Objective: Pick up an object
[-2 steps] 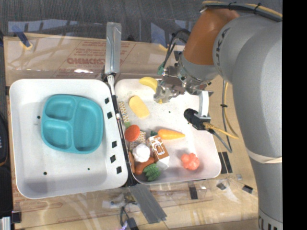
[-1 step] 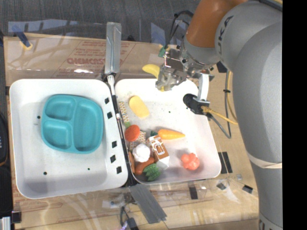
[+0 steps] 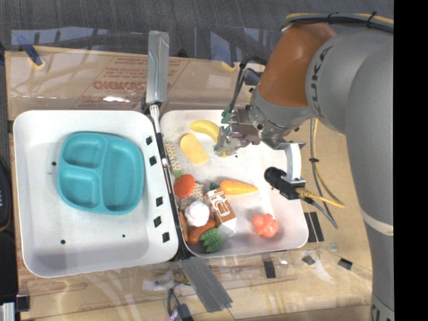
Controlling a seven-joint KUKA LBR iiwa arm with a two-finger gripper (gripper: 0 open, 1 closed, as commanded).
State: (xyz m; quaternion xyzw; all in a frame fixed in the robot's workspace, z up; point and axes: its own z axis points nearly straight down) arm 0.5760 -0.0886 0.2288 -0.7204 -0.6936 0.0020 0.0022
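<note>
One gripper (image 3: pixel 226 146) above smooth curved banana (image 3: pixel 204 128); fingers' state cannot tell; glossy carrot (image 3: pixel 238 188) nearby.

A teal divided plate (image 3: pixel 101 172) is seen in the white bin (image 3: pixel 33 246) well to the left of the gripper (image 3: pixel 226 144). A cardboard sheet (image 3: pixel 87 79) is laid on the bench (image 3: pixel 334 279) behind that bin.

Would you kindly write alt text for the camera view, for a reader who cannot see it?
The claw hangs over the right bin, near a banana among toy food, including a carrot. The left bin holds a teal divided plate.
</note>
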